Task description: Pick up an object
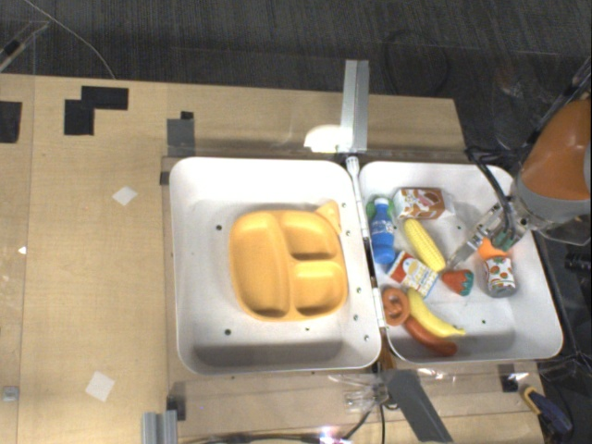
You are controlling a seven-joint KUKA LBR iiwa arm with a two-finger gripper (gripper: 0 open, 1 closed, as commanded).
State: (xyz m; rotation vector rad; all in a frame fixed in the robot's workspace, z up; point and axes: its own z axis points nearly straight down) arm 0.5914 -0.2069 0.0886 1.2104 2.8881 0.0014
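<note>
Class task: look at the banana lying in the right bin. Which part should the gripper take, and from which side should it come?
Probably the banana is best gripped at its middle, from above, closing across its narrow width. It lies flat and curved, crowded by the red sausage-like toy below; its tapered ends offer less to hold.

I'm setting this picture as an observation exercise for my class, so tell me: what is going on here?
A grey robot arm with an orange band reaches in from the right over the right bin, which holds toy food: a corn cob, a banana, a blue bottle, a small can and some packets. Its tool is low among these items, near the corn cob and a small red piece. Nothing is visibly held yet. The left bin holds a yellow divided tray.
</note>
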